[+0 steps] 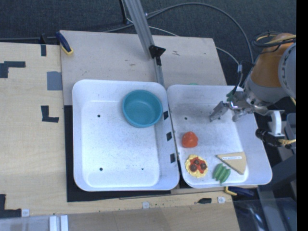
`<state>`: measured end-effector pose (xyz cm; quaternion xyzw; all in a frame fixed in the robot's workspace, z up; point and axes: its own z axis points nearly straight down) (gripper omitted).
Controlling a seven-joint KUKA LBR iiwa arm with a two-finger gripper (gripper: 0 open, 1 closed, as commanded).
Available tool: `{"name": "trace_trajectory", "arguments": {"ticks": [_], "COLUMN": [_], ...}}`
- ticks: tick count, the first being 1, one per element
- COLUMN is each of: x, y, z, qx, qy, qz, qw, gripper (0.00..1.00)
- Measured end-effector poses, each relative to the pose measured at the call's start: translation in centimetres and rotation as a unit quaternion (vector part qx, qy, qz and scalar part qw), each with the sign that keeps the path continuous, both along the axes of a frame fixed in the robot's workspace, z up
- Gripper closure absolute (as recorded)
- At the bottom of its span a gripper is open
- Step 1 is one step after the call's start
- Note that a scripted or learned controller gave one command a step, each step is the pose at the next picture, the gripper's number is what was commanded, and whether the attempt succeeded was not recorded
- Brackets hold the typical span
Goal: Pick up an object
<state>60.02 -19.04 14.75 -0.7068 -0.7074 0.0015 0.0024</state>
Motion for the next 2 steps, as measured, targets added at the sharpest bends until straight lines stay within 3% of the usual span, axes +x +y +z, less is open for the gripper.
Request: {"name": "trace_trajectory", "arguments": {"ticks": [1,2], "x": [-0.1,0.0], "y": [0.1,0.1], "z": [-5.3,-4.0], "qx": [-0.0001,-0.0008], "qy": [0.0,-0.002], "qz": [0.0,0.0], "qw": [1.0,1.0], "gripper": [0.0,1.0]}}
